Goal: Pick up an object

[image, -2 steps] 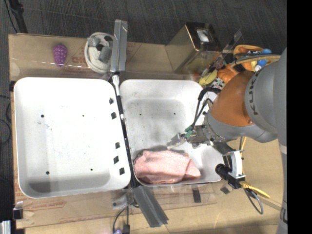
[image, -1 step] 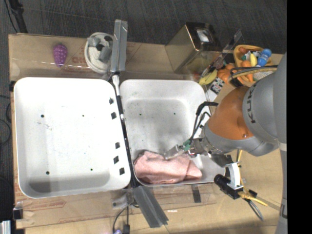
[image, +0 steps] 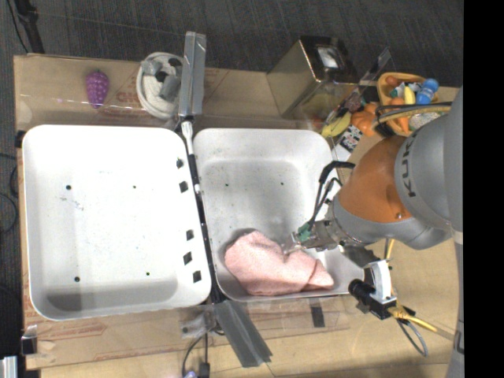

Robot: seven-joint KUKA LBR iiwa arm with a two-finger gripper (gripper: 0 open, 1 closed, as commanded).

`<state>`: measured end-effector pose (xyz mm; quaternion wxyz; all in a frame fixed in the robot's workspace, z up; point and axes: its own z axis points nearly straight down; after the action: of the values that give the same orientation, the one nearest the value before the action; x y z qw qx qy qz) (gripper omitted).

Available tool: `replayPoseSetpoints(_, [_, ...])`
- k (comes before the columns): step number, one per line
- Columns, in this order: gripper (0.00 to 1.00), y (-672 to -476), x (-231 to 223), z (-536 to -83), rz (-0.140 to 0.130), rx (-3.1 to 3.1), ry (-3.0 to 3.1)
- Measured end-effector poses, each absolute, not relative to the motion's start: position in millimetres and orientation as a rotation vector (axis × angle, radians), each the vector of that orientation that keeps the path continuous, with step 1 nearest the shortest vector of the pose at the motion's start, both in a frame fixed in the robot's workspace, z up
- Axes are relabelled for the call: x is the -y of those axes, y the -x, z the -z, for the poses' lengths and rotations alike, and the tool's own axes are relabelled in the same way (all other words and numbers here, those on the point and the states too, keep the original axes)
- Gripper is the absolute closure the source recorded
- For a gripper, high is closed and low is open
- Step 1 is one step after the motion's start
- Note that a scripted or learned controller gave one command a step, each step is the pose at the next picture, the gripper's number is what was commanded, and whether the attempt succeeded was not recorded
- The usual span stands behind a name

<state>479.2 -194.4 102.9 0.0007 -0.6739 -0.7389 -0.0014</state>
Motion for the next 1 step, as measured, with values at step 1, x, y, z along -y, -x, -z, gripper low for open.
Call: replayPoseSetpoints(1, [0.0,-479.2,194.5,-103.0,0.004,2.321,2.116])
